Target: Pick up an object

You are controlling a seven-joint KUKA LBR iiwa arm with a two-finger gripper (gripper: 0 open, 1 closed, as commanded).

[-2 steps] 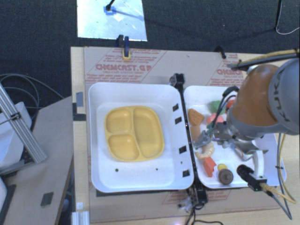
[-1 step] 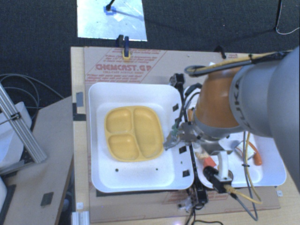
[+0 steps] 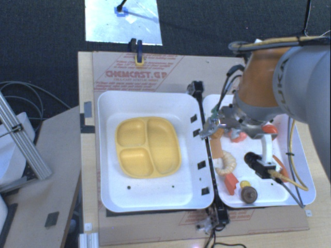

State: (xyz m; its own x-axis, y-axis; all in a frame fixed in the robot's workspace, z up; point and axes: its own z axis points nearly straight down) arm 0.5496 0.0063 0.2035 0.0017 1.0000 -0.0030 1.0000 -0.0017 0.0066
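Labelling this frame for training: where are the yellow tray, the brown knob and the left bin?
yellow tray [image 3: 148,146]: camera view, on the ridge between its compartments.
brown knob [image 3: 249,194]: camera view, on its top.
left bin [image 3: 119,106]: camera view, on its bare floor.

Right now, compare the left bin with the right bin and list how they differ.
The left bin holds one thing, a yellow divided tray lying flat near its middle; the right bin holds several small items, among them a pale ring and a brown round piece. The arm hangs over the right bin, while the left bin lies uncovered. Both are shallow, white and set side by side.
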